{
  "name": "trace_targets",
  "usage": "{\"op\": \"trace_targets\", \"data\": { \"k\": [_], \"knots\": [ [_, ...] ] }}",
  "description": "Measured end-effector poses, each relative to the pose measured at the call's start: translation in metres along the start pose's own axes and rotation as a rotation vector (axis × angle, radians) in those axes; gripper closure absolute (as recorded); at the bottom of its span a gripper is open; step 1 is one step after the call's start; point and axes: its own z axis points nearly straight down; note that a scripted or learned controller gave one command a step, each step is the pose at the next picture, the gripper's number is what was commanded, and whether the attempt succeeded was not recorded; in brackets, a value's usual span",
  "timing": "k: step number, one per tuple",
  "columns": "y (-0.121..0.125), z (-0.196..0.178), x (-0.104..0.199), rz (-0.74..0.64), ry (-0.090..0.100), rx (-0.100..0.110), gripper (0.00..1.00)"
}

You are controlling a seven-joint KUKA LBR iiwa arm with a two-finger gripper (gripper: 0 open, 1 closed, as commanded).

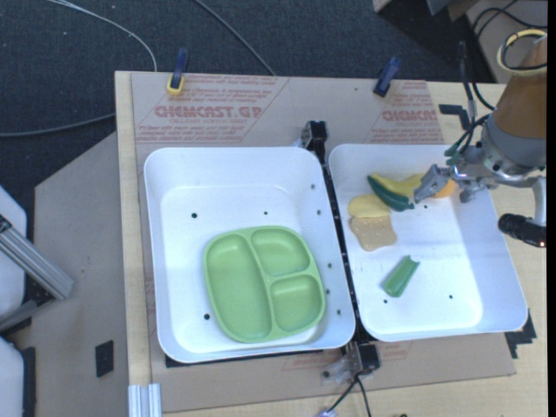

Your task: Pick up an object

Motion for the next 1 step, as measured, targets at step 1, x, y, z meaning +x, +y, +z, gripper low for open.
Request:
{"op": "trace_targets", "data": {
  "k": [1],
  "knots": [
    [0.0031, 0.0630, 0.0029, -0.001, 0.001, 0.004, 0.00]
  ]
}}
